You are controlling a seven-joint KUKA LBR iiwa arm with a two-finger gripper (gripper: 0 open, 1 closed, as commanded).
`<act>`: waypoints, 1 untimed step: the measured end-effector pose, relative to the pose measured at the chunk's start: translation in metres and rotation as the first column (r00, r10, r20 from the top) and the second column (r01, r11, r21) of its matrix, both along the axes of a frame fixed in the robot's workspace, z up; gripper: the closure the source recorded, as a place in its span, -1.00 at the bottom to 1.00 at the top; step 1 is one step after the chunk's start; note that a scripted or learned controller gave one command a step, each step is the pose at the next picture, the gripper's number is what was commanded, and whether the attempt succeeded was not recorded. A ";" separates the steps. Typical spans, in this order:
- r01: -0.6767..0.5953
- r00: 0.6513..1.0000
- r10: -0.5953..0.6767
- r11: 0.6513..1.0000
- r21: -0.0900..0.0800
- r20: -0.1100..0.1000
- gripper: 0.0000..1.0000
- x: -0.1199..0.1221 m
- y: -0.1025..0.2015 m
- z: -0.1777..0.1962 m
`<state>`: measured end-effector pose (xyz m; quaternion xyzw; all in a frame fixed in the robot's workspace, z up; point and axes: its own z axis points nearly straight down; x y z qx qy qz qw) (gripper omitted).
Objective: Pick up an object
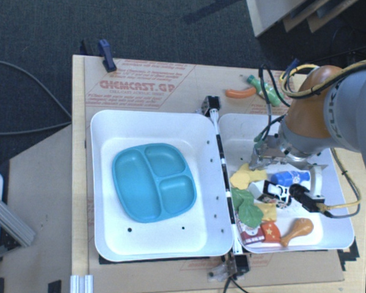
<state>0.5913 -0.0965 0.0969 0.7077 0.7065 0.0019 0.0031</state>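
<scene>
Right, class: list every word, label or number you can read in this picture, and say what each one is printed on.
"CHEMCAST GP": large red print on the brown protective sheet covering the bench behind the left bin.
Smaller red lines above and below it: too blurred to read.
Red-and-white packet in the right bin: print too small to read.

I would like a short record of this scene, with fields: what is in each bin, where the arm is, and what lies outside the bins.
left bin: one blue divided plate
right bin: pile of toy food, among it a chicken drumstick, a green leaf, a blue-and-white packet
arm: reaches in from the right, over the right bin
claw: low, at the top of the pile; grip hidden
outside the bins: toy carrot on the bench, blue clamp at its far edge
</scene>
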 end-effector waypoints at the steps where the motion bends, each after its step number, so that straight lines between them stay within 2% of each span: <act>1: 0.000 1.000 0.000 1.000 0.000 0.000 -1.00 0.000 0.000 0.000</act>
